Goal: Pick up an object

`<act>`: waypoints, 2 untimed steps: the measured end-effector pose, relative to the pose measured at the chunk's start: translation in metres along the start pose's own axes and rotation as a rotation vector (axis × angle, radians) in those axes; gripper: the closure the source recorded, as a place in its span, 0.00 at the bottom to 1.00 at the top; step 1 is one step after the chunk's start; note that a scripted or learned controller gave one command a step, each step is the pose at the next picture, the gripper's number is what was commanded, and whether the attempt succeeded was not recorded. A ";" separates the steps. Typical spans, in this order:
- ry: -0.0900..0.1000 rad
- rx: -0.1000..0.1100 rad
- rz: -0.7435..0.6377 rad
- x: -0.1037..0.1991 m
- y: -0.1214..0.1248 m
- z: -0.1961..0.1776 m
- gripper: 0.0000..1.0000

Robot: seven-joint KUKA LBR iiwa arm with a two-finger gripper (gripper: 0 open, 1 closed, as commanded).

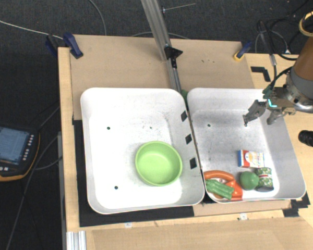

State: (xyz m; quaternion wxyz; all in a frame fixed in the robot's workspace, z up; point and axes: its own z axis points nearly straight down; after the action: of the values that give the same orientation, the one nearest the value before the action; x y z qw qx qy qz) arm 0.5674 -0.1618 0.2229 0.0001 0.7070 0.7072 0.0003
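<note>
Gripper [261, 114] spread open (nothing between fingers), above right bin [224, 139]; objects [240, 178] well apart, near front corner

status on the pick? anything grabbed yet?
Done: nothing is lifted. The end effector hangs open over the upper part of the right bin, with nothing between its fingers.
In hand: no object.
Left: the whole pick. The candidates sit in that bin's lower corner: the small carton, the green ball and the orange and green toy. The green bowl is in the left bin.
</note>
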 end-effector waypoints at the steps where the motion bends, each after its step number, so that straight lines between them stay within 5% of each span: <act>1: 0.000 0.000 0.000 0.000 0.000 0.000 0.00; 2: 0.001 0.005 0.001 -0.006 -0.001 0.061 0.00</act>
State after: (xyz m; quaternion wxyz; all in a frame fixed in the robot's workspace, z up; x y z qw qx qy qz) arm 0.5659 -0.1680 0.1623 -0.0018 0.7072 0.7070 -0.0012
